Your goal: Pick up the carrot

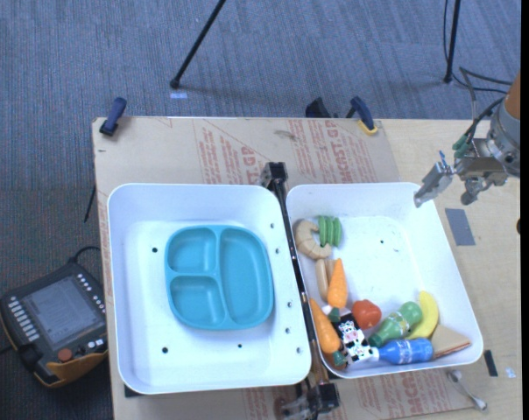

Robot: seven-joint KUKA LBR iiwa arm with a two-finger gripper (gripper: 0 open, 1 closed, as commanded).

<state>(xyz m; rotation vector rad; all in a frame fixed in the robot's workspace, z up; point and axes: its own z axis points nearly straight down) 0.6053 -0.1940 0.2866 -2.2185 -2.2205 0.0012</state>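
An orange carrot (pixel 336 284) with a green top lies near the left wall of the right bin (pixel 454 265), pointing up the view. A second orange carrot-like piece (pixel 324 326) lies just below it, against the bin's left wall. My gripper (pixel 448 188) hangs above the bench outside the right bin's top right corner, well away from both carrots. Its fingers (pixel 427 185) are spread open with nothing between them.
Around the carrots lie a croissant (pixel 309 239), green beans (pixel 329 230), a red tomato (pixel 366 312), a green bottle (pixel 396 323), a banana (pixel 426 314), a blue bottle (pixel 405 353) and a cow-spotted toy (pixel 356 340). The left bin (pixel 117 234) holds a blue divided plate (pixel 219 276).
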